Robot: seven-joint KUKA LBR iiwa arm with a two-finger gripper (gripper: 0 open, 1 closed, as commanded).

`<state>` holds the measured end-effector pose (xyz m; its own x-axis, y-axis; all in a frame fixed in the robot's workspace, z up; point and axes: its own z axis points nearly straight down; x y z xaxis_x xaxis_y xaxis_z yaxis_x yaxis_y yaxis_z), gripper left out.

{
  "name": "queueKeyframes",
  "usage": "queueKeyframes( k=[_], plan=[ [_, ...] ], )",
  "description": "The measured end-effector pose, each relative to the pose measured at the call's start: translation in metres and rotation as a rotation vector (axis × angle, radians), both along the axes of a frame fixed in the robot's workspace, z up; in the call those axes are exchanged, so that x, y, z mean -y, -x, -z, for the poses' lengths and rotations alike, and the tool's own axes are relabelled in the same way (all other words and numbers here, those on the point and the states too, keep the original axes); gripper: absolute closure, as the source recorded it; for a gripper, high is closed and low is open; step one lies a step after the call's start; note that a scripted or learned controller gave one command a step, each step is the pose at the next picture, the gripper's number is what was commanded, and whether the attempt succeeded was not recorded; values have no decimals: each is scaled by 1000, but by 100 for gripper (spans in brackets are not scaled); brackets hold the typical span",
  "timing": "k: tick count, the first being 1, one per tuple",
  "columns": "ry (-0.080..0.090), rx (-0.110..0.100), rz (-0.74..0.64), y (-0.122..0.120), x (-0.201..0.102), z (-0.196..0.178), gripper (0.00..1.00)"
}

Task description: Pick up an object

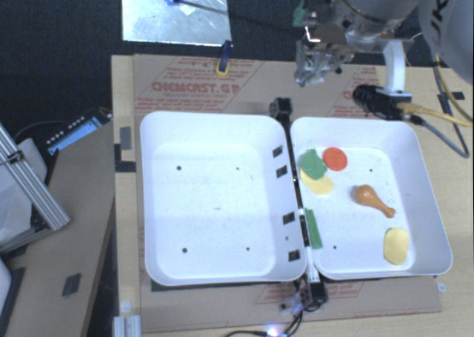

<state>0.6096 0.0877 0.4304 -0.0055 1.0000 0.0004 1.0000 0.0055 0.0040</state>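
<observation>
On a cardboard-topped bench (192, 87), the gripper (315, 69) hangs above the right bin (426, 180), grip state unclear, so I'd say it's pre-reach and next needs a drop onto the drumstick (372, 200).

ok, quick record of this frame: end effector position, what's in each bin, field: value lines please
end effector: raised above the bench behind the bins, over the brown cardboard sheet
right white bin: round red disc, green flat piece overlapping pale yellow flat piece, orange-brown drumstick-shaped toy, yellow oval piece
bin divider: green strip beside it
held object: none seen
</observation>
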Motion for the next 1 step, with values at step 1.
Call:
queueKeyframes(
  k=[1],
  plan=[
    [0, 0, 0, 2, -18, -30, 100]
  ],
)
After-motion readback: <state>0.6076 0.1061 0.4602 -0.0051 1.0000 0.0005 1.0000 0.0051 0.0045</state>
